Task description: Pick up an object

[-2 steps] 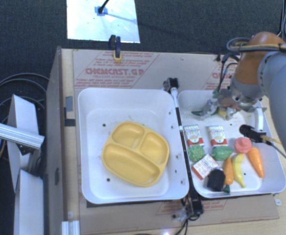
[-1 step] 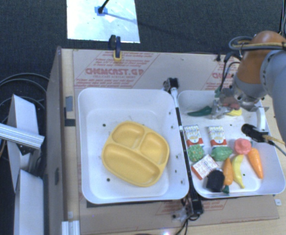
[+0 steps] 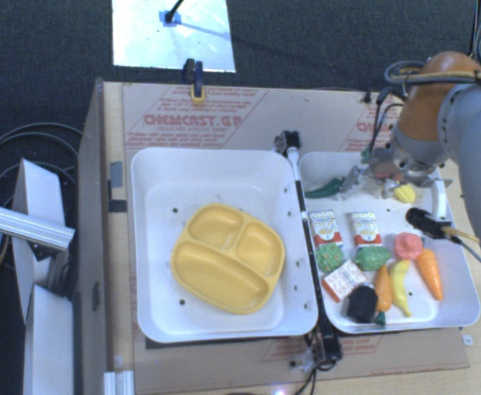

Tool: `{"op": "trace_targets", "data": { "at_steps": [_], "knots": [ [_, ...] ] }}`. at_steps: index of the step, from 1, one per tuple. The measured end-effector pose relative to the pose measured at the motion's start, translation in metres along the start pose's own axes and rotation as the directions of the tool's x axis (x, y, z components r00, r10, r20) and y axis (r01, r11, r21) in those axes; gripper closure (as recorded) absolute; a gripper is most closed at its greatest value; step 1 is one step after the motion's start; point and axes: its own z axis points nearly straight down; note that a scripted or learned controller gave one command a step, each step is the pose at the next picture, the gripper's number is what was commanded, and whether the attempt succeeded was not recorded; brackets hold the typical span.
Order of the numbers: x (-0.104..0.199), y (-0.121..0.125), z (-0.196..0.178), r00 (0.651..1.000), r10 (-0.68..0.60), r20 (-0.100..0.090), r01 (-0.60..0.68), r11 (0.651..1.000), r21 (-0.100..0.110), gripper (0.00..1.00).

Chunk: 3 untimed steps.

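While the grey arm (image 3: 471,130) reaches in from the view's right, its tool (image 3: 364,176) hangs low over the far end of the right bin (image 3: 459,303); from this angle it cannot be told how far open the tool is, or whether it grips anything. Just beside the tool, on its view-left side, lies a green pepper (image 3: 326,188), pointing toward it; just beside it on the other side sits a yellow lemon (image 3: 403,193). Nearer the camera than the tool, two small cartons (image 3: 323,225) lie side by side; nearer still come two green broccoli pieces (image 3: 373,258), a pink tomato (image 3: 408,245) and a carrot (image 3: 429,274). Farthest from the tool, at the bin's near end, are a red-and-white packet (image 3: 343,281), a second carrot (image 3: 383,288), a banana (image 3: 400,286) touching it, and a black lump (image 3: 361,304). Well to the tool's view-left, the left bin (image 3: 158,220) holds a yellow divided plate (image 3: 228,257); both bins rest on the surface (image 3: 224,113).
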Motion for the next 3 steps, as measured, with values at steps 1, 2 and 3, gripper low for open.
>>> {"op": "trace_targets", "data": {
  "at_steps": [1, 2, 3],
  "knots": [
    [0.013, -0.079, 0.011, 1.000, -0.002, 0.000, 0.002, 1.000, -0.025, 0.00],
    [0.013, -0.075, -0.001, 1.000, -0.005, 0.002, 0.006, 0.999, -0.035, 1.00],
    [0.082, -0.088, -0.095, 1.000, -0.012, 0.001, 0.012, 0.999, -0.037, 1.00]
  ]
}}
